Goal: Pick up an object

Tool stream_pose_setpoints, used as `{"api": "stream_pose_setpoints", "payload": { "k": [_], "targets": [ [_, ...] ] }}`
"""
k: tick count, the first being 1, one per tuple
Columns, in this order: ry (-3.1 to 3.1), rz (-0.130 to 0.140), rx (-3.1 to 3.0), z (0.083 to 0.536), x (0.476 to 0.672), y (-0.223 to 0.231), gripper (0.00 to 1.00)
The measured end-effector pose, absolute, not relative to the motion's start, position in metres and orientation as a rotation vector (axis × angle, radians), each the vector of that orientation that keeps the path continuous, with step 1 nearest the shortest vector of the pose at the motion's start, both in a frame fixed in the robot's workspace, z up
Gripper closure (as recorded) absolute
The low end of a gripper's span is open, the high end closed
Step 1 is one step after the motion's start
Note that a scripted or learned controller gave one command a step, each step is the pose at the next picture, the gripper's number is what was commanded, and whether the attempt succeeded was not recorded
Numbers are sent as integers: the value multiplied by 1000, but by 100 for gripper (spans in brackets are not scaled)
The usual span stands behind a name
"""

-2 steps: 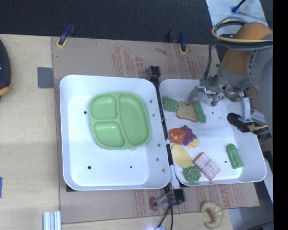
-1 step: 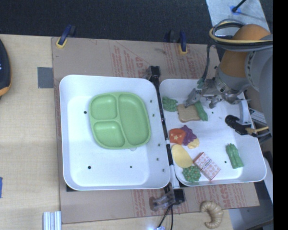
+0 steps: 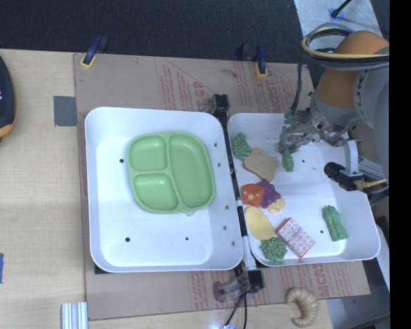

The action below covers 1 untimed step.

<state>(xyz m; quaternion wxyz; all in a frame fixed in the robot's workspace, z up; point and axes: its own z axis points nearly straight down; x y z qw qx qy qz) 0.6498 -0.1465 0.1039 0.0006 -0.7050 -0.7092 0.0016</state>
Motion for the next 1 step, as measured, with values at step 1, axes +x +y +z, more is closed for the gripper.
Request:
{"api": "stream_pose_setpoints", "payload": {
  "k": [1],
  "targets": [
    [-2237,-8,-2205,198,613,-42,100]
  ]
}}
